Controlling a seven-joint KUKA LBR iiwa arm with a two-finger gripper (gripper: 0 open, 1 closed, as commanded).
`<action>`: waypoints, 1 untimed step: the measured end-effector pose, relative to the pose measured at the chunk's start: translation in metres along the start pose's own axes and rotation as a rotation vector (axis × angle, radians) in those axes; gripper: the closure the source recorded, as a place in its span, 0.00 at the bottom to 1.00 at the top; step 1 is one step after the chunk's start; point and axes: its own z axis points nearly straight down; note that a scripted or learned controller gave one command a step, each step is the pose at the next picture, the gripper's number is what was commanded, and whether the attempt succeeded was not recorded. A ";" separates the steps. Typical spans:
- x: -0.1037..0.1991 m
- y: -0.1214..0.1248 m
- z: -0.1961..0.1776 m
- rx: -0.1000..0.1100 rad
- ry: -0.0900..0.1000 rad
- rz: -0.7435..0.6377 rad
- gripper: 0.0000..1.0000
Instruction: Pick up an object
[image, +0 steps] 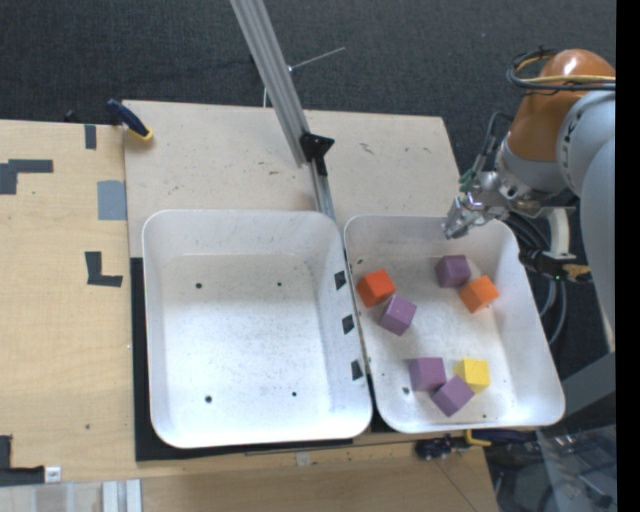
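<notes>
The right bin holds several small blocks: an orange one at the left, a purple one just below it, a purple one and an orange one nearer the far right, and two purple blocks beside a yellow one at the front. My gripper hangs over the bin's far right corner, above and behind the purple block there. Nothing shows between its tips, and it is too small to read.
The left bin sits beside the right one, sharing a middle wall. A slanted metal rail crosses the back down to the bins' junction. Grey tape marks and a blue-yellow clamp lie on the bench at left. Cables hang at the right.
</notes>
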 end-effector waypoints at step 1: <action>0.002 0.006 -0.064 -0.003 -0.001 0.000 1.00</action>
